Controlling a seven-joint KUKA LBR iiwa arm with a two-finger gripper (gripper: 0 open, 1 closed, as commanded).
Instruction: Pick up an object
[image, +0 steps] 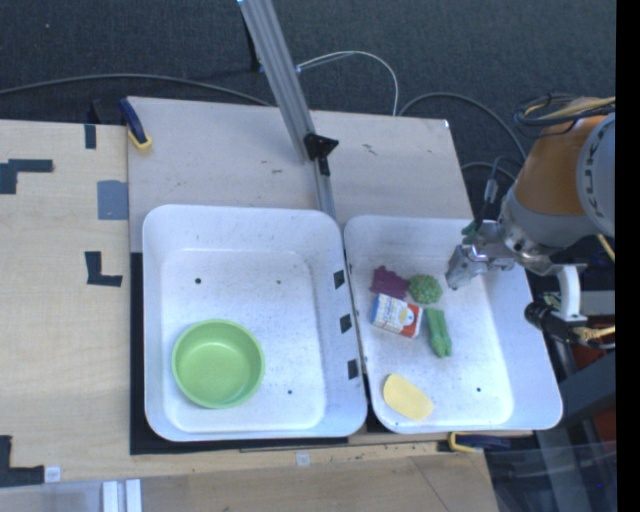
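Both white bins (250, 225) look like smooth plastic, faintly glossy and flecked with dark specks. The green bowl (218, 363) shows a soft plastic sheen. The worktop (60, 300) reads as pale matt wood. The slanted pole (285, 80) gleams like brushed metal. The small carton (397, 316) is possibly printed card, though it's blurry. The yellow piece (407, 397) seems matt.

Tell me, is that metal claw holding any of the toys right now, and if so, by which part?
Nothing is held. The gripper hangs over the right bin, beside the green broccoli toy but apart from it, with nothing between its fingers.
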